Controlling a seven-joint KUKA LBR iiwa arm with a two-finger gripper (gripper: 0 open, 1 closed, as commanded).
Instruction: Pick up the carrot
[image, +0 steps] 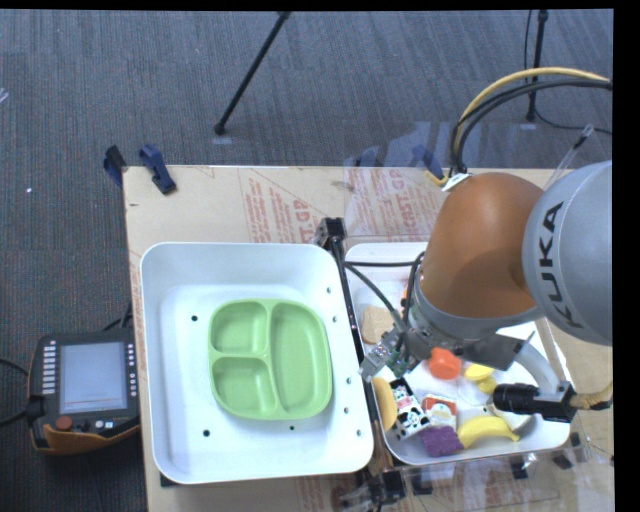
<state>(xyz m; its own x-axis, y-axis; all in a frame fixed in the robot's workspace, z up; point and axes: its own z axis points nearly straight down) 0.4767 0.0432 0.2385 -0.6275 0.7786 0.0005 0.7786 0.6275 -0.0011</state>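
The carrot (445, 363) is a small orange piece lying in the right white bin (372, 258), just under the arm's wrist. The arm's big orange band and grey body hang over this bin and hide much of it. My gripper (388, 357) shows as a small metal-and-green part at the bin's left side, a little left of the carrot and low over the bin floor. Nothing is seen held in it.
Around the carrot lie a yellow piece (481, 376), a banana (487, 431), purple grapes (438, 441), a white-and-black carton (405, 416), a long yellow item (384, 402) and a tan round (377, 322). The left bin (160, 300) holds a green divided plate (270, 360).
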